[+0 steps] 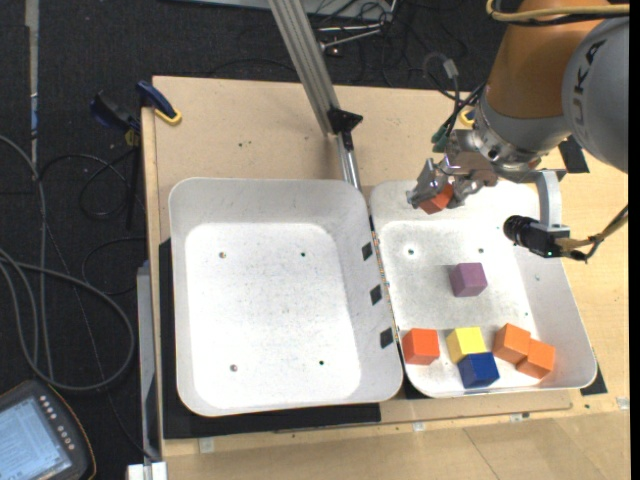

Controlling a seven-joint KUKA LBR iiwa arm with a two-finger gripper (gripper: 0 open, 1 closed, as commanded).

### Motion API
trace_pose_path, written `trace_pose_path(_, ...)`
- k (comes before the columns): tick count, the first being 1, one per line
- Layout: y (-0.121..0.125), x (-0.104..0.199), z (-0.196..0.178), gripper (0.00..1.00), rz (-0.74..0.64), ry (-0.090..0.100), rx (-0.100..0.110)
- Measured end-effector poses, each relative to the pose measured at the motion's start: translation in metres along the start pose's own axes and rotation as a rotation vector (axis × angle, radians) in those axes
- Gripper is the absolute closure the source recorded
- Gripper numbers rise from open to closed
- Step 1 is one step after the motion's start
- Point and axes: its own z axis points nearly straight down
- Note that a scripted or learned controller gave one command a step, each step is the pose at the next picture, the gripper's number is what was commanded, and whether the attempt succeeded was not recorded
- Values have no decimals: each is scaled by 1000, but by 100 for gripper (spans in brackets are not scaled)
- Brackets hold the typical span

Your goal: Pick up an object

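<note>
Gripper (436,194) is pinching a small orange block (437,201) – you can see it wedged between the fingers, held up over the far edge of the right bin (560,278), near its far-left corner. Block looks off the bin floor, but how far you can't tell from this angle.

Just behind the fingers: wrist w/ cables, then the orange band (535,53) and grey arm (605,78) going out top right.

Below the fingers, twd the near side of the same bin: purple cube (468,278) sits alone mid-bin, well apart from the gripper. Further on, along the near wall, a cluster: orange cube (421,345) at left, yellow cube (465,343) just beside it, blue cube (479,369) touching the yellow one on its near side, then two orange blocks (525,350) stacked/overlapping at right.

Left of the fingers: the left bin (190,268), sharing a border w/ the right one. A metal pole (305,53) runs diagonally from top centre down to the gap between bins. Both bins sit on a wood bench (240,113).
</note>
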Motion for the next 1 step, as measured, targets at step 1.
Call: trace_pose_path(1,2,58,6,100,0,0,-1)
